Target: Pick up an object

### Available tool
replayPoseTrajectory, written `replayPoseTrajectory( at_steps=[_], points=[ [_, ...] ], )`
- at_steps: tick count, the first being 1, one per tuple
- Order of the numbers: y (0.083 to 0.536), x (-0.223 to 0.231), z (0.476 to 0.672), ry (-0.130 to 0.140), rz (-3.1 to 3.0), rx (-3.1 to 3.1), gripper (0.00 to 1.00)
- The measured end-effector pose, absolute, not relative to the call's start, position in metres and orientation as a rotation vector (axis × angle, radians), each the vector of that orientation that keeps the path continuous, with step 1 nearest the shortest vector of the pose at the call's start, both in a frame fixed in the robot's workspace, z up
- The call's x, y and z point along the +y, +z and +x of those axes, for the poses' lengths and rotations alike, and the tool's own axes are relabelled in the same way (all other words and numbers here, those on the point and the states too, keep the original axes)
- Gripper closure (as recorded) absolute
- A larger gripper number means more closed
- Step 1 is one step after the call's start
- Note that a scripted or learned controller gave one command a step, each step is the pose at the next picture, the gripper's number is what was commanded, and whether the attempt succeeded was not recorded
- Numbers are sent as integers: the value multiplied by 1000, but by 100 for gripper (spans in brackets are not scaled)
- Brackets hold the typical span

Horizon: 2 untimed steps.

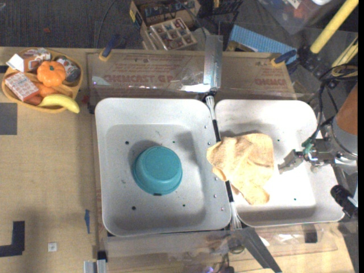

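Off at the bench's left corner sits a basket [17, 92] of toy fruit, well clear of the work. In the left bin [114, 209] a smooth teal bowl [157, 170] lies upside down, rounded and probably slippery to pinch. A soft, crumpled tan cloth [245, 165] is draped over the divider, mostly in the right bin [296, 201], folds offering easy purchase. Just beside its right edge hovers the gripper [291, 159], holding nothing; whether it is spread or closed I cannot tell.
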<state>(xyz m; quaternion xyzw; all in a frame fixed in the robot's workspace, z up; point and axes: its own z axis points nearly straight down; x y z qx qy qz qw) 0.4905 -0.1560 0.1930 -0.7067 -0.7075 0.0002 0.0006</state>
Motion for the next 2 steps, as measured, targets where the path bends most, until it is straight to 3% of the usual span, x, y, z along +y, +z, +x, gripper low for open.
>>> replayPoseTrajectory(
  at_steps=[1, 2],
  points=[
    [109, -140, 577, 0, -2318, -2122, 0],
    [89, -98, 606, -5, -2219, -2234, 0]
  ],
)
